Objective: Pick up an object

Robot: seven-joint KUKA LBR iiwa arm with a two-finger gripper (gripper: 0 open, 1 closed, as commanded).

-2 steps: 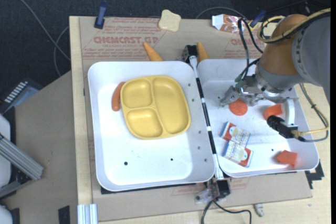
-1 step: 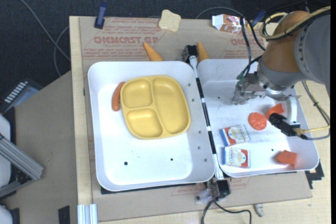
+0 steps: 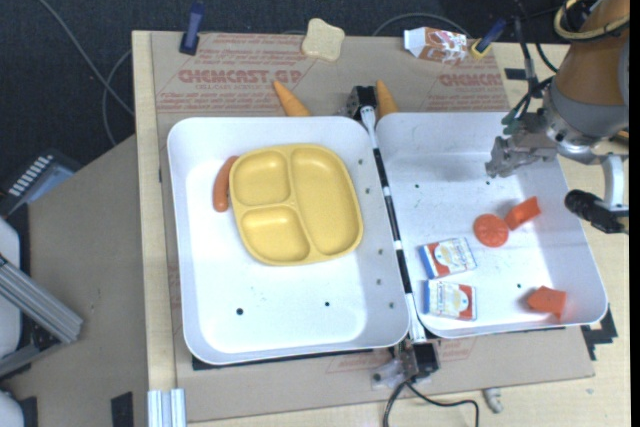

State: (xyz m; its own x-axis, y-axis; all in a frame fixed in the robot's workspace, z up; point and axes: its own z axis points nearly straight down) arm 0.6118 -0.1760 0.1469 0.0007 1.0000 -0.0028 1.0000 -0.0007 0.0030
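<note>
Nearest us in the right bin (image 3: 590, 300) we see an orange block (image 3: 547, 299) and two small cartons (image 3: 449, 277), then a red ball (image 3: 490, 230) touching an orange wedge (image 3: 522, 212). The left bin (image 3: 200, 315) holds a yellow divided plate (image 3: 295, 203) with a sausage (image 3: 222, 184) just beside it. Farther back, the gripper (image 3: 507, 158) hangs over bare bin floor — nothing between its fingers, though we cannot tell whether they are spread or closed.
</note>
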